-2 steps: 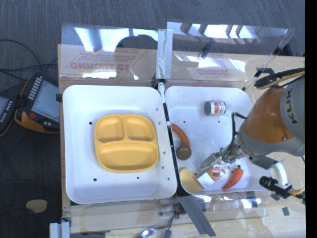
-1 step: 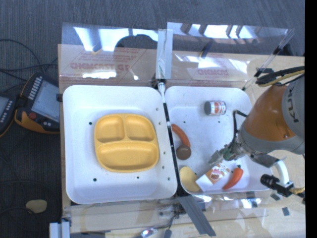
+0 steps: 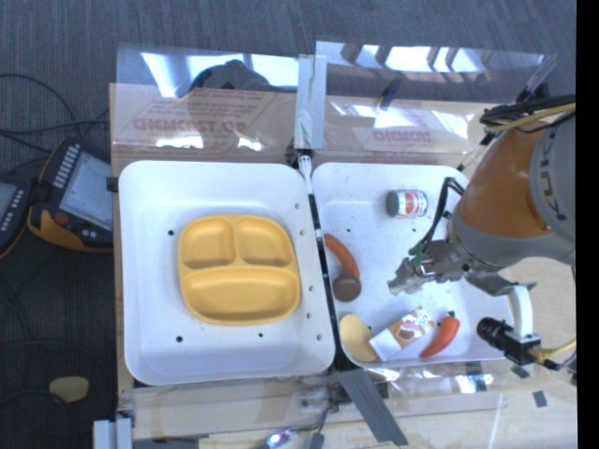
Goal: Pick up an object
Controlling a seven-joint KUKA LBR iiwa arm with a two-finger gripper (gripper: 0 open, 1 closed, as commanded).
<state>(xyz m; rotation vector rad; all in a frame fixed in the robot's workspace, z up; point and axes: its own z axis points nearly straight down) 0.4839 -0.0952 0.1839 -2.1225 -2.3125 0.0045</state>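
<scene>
In the camera view, we record two shallow white bins side by side on the desk. The left white bin [image 3: 140, 279] carries a yellow plastic plate with three compartments [image 3: 240, 267], lying flat near its centre.

The right white bin [image 3: 374, 181] carries several objects. A small cylindrical can with a red and white label [image 3: 407, 203] lies on its side in the upper middle of that bin. An orange sausage-shaped piece with a brown rounded end [image 3: 342, 265] rests against the dividing wall between the bins. At the lower edge of the right bin we note a pale yellow rounded piece [image 3: 352, 335], a small white packet with a red print [image 3: 407, 330] just beside it, and a little orange carrot-shaped item [image 3: 441, 337] touching the packet's right side.

The grey arm with its orange band [image 3: 505, 195] enters from the right of the frame. The hand [image 3: 415, 274] hangs over the bare floor of the right bin, above the packet and below the can. Nothing shows between its fingers; we cannot tell whether they stand apart or together.
</scene>
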